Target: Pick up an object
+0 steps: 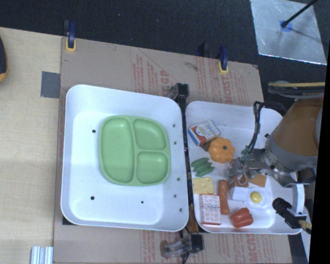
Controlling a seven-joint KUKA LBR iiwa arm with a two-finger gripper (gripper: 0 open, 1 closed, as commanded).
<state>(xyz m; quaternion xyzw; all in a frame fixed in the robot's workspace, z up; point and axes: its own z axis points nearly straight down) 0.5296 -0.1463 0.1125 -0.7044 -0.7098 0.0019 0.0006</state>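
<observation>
Food fills your right bin [236, 113], near to far: red pepper [241, 218] and carton [210, 209] at the front wall, then egg [255, 197] and sausage [224, 196], w/ orange [221, 149] farther back. Gripper [244, 168] sits low over the middle of the pile, prob. lined up for a grab there; can't tell its opening or whether it has anything. Left bin [76, 149] has just the green tray [134, 150], likely the drop spot.

A green divided plate [134, 150] lies in the left white bin [76, 149] on a cardboard sheet [130, 67] (held by blue clamps [71, 34] at its far edge) covering the bench [11, 160].
</observation>
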